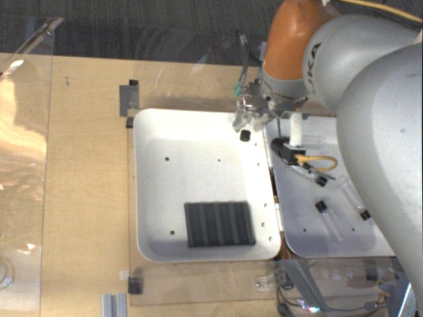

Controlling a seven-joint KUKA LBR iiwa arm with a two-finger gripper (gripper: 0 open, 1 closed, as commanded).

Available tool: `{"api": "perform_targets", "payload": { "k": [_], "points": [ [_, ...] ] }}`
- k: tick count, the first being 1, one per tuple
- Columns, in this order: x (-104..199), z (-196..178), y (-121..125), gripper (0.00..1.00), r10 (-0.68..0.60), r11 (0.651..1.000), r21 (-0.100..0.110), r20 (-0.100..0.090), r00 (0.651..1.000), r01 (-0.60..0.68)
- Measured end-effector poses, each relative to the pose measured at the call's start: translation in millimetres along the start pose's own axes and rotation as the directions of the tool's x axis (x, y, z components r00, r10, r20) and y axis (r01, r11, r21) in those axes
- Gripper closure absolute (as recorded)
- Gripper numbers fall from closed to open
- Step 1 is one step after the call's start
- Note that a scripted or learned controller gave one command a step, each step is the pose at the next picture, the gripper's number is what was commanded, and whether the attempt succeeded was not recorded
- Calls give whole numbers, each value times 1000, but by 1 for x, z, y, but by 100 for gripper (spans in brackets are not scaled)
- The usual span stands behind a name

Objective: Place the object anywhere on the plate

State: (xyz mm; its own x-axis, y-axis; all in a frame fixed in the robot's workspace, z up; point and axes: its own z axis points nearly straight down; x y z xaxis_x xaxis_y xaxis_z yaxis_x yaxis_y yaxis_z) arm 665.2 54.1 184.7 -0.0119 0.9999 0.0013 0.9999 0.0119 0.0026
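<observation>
Pincer (244, 125) hangs over the upper right corner of the left bin (149, 177), at upper centre of the frame, close to the wall next to the right bin (291, 240). Whether it is wide or narrow I cannot tell. The ribbed plate (219, 223) lies flat in the lower middle of the left bin, well apart from the pincer. Small black bits (321, 207) lie in the right bin, beside the arm (370, 78). Which is the object I cannot tell. Both bins rest on the table (79, 177).

pale wood bench (79, 197), faint grain. dark woven floor (132, 12) beyond its far edge. clear sheet (26, 177) over the bench's left end, warm glare (20, 127) on it.
</observation>
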Motion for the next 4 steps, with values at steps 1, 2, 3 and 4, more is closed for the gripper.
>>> {"api": "perform_targets", "payload": {
  "k": [1,2,3,4],
  "points": [
    [48,-10,-76,100,-34,999,-1,0,999,34],
    [108,-13,-54,100,96,995,1,0,995,-96],
    [167,-29,-1,100,463,886,0,0,886,-463],
    [182,20,-53,100,449,893,2,1,893,-449]
  ]
}}
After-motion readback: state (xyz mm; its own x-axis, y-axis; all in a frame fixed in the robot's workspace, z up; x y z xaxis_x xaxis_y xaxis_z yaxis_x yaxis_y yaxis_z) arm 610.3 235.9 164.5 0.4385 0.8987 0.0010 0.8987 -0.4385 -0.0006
